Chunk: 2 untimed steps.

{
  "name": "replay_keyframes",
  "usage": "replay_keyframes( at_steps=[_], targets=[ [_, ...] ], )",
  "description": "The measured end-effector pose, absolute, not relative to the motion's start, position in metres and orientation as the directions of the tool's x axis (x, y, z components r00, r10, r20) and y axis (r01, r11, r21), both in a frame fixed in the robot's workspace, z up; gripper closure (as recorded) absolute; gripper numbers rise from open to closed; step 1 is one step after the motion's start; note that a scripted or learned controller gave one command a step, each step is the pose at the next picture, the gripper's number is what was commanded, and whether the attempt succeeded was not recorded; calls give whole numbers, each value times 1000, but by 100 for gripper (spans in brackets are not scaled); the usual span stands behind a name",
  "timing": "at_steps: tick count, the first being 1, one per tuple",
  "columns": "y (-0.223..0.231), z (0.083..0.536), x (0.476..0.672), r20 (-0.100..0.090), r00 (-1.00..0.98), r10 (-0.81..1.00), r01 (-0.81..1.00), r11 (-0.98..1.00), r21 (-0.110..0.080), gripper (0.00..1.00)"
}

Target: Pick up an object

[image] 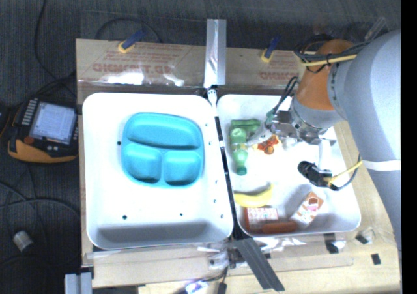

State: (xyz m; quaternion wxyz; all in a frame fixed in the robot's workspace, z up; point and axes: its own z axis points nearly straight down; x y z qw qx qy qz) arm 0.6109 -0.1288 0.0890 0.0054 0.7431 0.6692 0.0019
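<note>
Apparently mid-reach: the gripper [273, 131] hangs over the small red object [266, 147]; its pincer's state I cannot tell.

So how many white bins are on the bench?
2. The left bin holds a blue divided tray. The right bin holds the small things, such as a banana and a green bottle; the arm reaches into it.

Bright even overhead light, glare on white bins [98, 156], soft focus, faint shadows
</note>
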Motion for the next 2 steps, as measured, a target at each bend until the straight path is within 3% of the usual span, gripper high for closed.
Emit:
replay_keyframes(
  at_steps=[1, 2],
  targets=[
    [-129, 105, 614, -6, 104, 995, 994, -104, 19, 100],
    [-68, 231, 649, -5, 100, 995, 995, -100, -2, 100]
  ],
)
